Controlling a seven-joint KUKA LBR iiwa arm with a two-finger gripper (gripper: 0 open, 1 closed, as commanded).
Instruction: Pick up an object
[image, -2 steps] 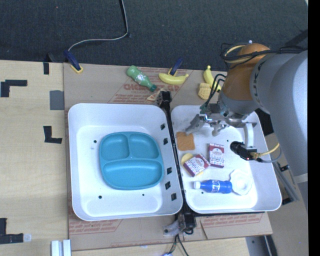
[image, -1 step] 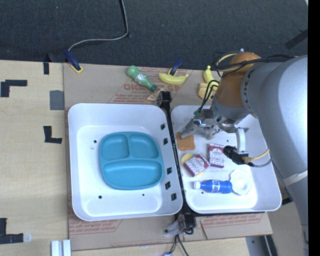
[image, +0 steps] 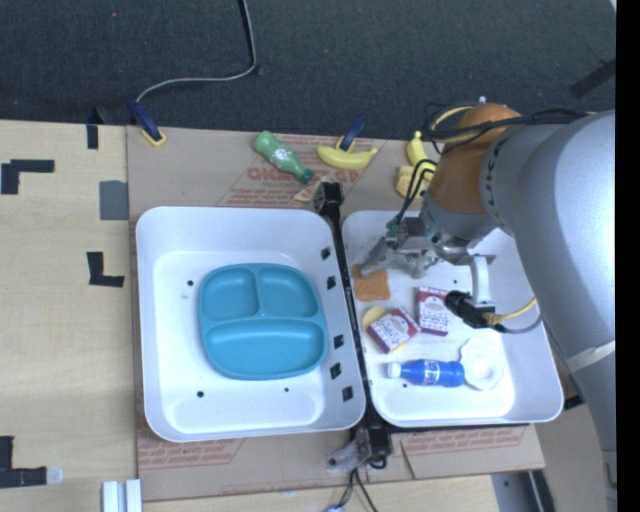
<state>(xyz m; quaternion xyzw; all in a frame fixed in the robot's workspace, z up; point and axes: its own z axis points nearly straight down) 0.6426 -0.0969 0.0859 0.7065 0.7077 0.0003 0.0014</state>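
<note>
The gripper is hovering low over the right bin, its fingers slightly apart and holding nothing. A tan cracker-like piece is lying just beside them. Lowering straight down and centring over it before closing should help.

right bin | tan toast slice flat | two maroon packets | blue-labelled bottle on side

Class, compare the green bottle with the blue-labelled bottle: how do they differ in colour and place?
The green bottle is green all over; the blue-labelled bottle is white with a blue band. The green bottle lies on the cardboard behind the bins; the blue-labelled bottle lies inside the right bin. Both lie on their sides.
</note>
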